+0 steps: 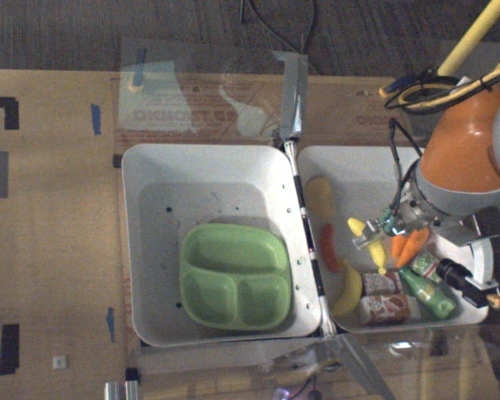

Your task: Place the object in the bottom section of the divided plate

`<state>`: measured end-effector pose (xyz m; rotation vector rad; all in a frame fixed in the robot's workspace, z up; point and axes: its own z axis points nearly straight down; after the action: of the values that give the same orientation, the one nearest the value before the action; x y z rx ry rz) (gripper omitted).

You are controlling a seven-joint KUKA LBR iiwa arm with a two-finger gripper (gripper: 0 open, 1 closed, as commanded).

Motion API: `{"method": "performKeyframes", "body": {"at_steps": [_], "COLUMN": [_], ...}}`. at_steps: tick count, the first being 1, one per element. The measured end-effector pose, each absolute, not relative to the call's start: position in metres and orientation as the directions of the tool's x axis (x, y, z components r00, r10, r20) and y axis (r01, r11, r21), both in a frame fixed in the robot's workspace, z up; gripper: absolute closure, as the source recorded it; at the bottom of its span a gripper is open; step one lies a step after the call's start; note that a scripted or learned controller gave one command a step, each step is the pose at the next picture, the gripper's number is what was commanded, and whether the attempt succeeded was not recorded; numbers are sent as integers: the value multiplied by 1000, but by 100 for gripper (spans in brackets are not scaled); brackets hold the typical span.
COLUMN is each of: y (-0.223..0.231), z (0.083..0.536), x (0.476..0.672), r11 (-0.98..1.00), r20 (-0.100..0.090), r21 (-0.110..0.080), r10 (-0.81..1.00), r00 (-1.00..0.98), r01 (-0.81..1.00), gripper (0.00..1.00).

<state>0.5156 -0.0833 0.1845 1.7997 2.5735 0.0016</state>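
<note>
Along the right bin's (475, 317) near edge lie two small food cans (385, 297), a green bottle (427, 294) and a banana (348, 290), packed close together. Just beyond them, mid-bin, sit a carrot (411, 247), a red chili (329, 247) by the left wall, and small yellow pieces (375, 252). The gripper (372, 237) hangs over those pieces beside the carrot; whether its fingers are spread or pressed together cannot be told. A pale potato (320, 197) lies toward the far left corner. In the left bin (150, 190), the green divided plate (234, 277) sits against the near right corner, with bare floor along its far and left sides.
</note>
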Motion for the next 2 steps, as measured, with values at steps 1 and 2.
{"method": "performKeyframes", "body": {"at_steps": [1, 2], "y": [-23, 19], "z": [185, 217], "x": [618, 582], "r11": [639, 704], "r20": [-4, -1], "r21": [4, 1], "r10": [769, 710], "r00": [-639, -704], "r01": [769, 710], "gripper": [100, 100]}}
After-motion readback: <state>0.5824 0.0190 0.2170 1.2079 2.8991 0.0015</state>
